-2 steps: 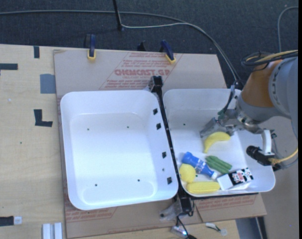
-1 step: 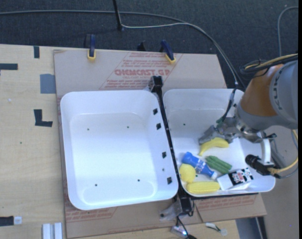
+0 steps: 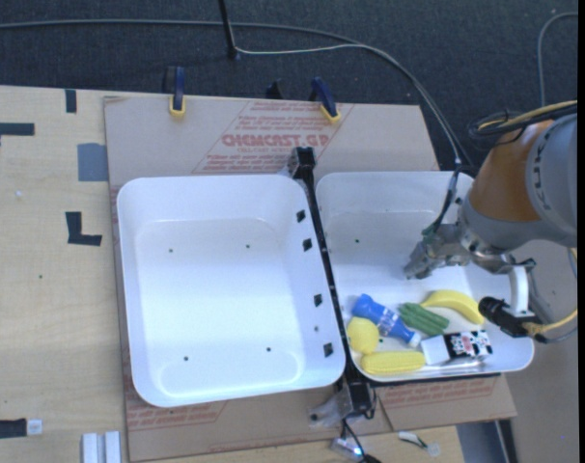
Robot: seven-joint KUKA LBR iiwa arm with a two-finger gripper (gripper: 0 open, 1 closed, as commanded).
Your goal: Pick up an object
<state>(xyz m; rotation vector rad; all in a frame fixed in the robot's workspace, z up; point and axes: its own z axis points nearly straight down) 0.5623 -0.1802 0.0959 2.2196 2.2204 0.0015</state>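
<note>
Gripper (image 3: 420, 264) low over the right bin (image 3: 370, 196); I can't tell its state.

From my overhead camera, I see it at about three o'clock in that bin, above bare floor. Toys cluster toward five o'clock: a blue bottle (image 3: 383, 317), lemon (image 3: 363, 336), corn cob (image 3: 392, 362), green pepper (image 3: 423, 317), banana (image 3: 454, 304) and black-and-white block (image 3: 459, 346). At nine o'clock lies the left bin (image 3: 215, 292).

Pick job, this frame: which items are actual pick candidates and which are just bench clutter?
Pick candidates, all in the right bin:
banana
green vegetable toy
blue bottle
yellow lemon-like toy
corn cob
black-and-white box
The gripper hangs above them.

Clutter:
left bin
cardboard sheet
two clamps
black cable
</note>
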